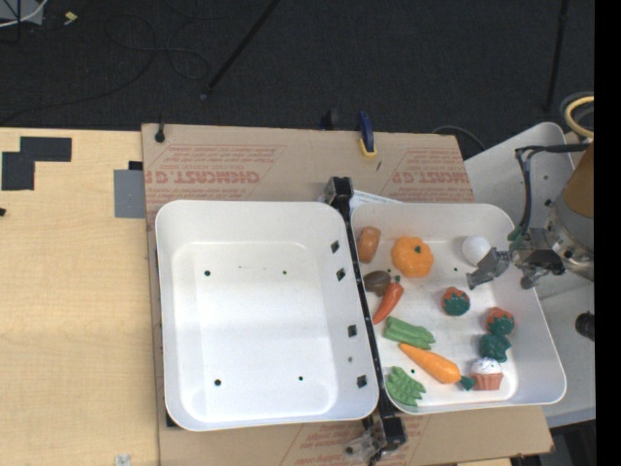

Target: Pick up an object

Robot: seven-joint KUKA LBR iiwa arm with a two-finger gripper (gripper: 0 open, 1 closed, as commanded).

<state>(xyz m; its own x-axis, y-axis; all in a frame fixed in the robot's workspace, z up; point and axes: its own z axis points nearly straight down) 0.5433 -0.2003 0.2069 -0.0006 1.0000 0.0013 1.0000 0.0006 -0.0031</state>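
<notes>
Jaws (pixel 511 266) spread and bare at right bin's (pixel 543 382) upper right, white ball (pixel 474 249) just left.

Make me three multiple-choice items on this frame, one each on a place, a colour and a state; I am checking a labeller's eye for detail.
1. Where do the toy foods lie?
A. all in the right bin
B. all in the left bin
C. on the wooden bench

2. What colour is the small pumpkin?
A. blue
B. orange
C. black

3. How does the hand stand to the toys?
A. clamped on the pumpkin
B. lifting the carrot over the left bin
C. above the right bin's right rim, nothing seen between its fingers

Answers:
1 A: the toys sit inside the right bin, none in the left bin.
2 B: the pumpkin is orange.
3 C: the hand hangs at the right rim, apart from the carrot and the pumpkin.
</notes>
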